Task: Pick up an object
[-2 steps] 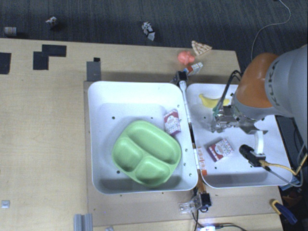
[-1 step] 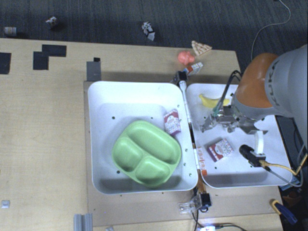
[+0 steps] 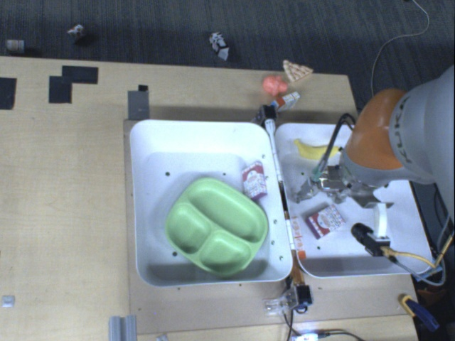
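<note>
A small red-and-white packet (image 3: 325, 221) lies flat on the floor of the right bin (image 3: 355, 263), near the wall it shares with the left bin (image 3: 142, 190). It looks the likeliest target as the gripper (image 3: 309, 190) hangs just beside it, towards the shared wall and a little farther up the bin. From where I stand I cannot tell whether the gripper is open or closed, and nothing can be seen held in it.

The risks start with the packet itself. It is thin and sits flush on the white floor, so a grasp coming down off to one side, as the gripper now stands, could close on air or merely nudge the packet along. The shared wall is close by; a descent here could graze it or pin the packet against it.

A yellow, banana-like object (image 3: 313, 150) rests at the far end of the same bin, near the grey arm (image 3: 419, 130), and could be caught instead if the aim drifts that way.

Across the wall, a second red-and-white packet (image 3: 254, 180) lies just beside a green divided plate (image 3: 217, 224), both well clear of the gripper.
</note>
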### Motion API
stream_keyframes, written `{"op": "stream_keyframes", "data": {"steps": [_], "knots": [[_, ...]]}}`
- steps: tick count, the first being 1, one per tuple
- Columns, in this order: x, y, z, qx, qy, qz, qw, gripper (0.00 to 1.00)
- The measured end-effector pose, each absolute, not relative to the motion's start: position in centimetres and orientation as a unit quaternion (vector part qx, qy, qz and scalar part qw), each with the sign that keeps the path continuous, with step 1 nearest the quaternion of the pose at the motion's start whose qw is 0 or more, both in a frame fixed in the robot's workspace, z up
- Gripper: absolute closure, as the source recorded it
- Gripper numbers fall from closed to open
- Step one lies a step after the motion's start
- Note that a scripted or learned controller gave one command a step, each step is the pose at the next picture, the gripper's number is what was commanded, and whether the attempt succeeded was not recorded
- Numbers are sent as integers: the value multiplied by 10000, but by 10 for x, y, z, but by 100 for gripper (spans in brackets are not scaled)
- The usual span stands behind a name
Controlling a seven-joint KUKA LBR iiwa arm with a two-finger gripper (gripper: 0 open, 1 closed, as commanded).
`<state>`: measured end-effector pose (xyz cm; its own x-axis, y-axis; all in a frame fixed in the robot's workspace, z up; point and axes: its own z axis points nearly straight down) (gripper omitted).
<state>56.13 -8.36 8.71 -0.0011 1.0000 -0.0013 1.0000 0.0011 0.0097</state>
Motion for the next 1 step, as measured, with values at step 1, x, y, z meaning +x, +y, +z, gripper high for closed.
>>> {"op": "stream_keyframes", "data": {"steps": [1], "knots": [[563, -83, 99, 7062, 7079, 49, 59, 100]]}}
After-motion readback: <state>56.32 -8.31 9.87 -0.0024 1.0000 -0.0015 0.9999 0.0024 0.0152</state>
